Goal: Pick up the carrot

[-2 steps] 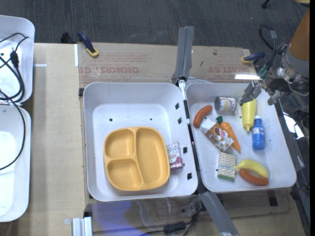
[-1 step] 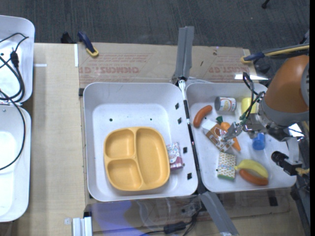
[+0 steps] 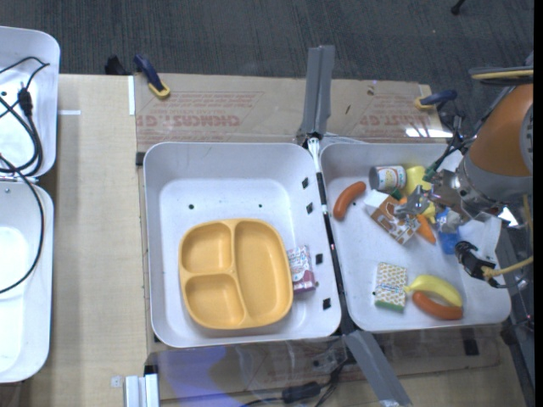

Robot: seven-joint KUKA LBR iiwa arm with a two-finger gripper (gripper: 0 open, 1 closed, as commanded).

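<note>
Two white bins are seen side by side on the counter (image 3: pixel 93 227); the right bin (image 3: pixel 361 299) is taken as the landmark. Over its far right part the arm (image 3: pixel 501 155) is reached in, with the claw (image 3: pixel 417 203) lowered among a cluster of small things. The carrot (image 3: pixel 426 230), a short orange piece, is seen lying in the right bin just at the claw's tip, beside a brown packet (image 3: pixel 392 219); contact between the two cannot be judged. Whether the claw is spread or closed cannot be told; nothing is clearly seen gripped.

At the right bin's far side a small can (image 3: pixel 388 177) is laid on its side, with something yellow (image 3: pixel 414 176) just beside it; toward the bin's left wall a red sausage (image 3: pixel 348 199) is laid at a slant. At the bin's near side a checked sponge (image 3: pixel 391 286), a banana (image 3: pixel 438 290) and a second sausage (image 3: pixel 438 309) are grouped close together.

Left of the right bin, the other bin (image 3: pixel 165 227) is occupied by a yellow divided plate (image 3: pixel 236 272), with a small wrapped packet (image 3: pixel 300 269) touching the plate's right edge.
</note>
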